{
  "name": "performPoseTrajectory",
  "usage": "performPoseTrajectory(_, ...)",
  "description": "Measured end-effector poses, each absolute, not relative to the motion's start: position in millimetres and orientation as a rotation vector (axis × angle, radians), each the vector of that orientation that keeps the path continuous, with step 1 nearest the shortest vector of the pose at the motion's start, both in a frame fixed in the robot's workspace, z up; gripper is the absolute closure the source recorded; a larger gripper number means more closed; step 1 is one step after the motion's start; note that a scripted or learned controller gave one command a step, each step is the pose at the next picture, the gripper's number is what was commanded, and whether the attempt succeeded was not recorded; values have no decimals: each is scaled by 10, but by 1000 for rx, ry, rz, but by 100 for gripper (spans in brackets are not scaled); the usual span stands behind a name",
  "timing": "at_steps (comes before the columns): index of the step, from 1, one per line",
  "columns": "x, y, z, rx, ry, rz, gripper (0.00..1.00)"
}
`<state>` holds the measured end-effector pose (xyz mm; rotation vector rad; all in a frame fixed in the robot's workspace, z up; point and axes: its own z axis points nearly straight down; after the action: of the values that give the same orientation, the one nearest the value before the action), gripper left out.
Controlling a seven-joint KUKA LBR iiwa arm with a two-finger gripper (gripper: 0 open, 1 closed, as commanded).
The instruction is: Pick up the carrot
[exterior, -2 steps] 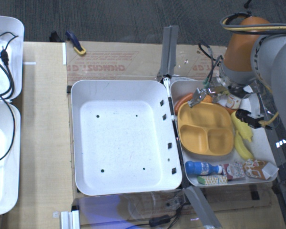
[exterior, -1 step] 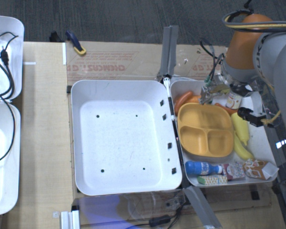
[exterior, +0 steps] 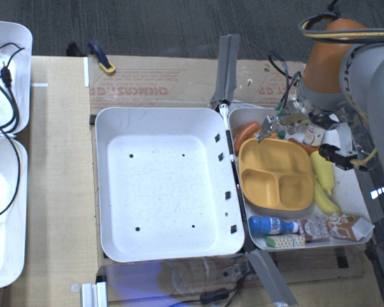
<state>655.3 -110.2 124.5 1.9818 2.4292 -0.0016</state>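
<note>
Camera view: end effector, finger state unclear, should descend squarely over the slim orange carrot.

Arm reaching in from the right, wrist bent down

The grey arm comes in at the upper right, its orange band just above the wrist. The gripper hangs low at the end, pointing left and down; I can't make out how its tips are set.
</note>
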Motion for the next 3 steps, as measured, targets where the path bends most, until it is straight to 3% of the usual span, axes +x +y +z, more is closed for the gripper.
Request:
performPoseTrajectory(1, 6656, -1283, 1042, 2074, 2338, 21, 0)
performPoseTrajectory(2, 6667, -1308, 1172, 2069, 2334, 19, 100)
performPoseTrajectory(3, 6662, -1307, 1162, 2070, 2336, 17, 0)
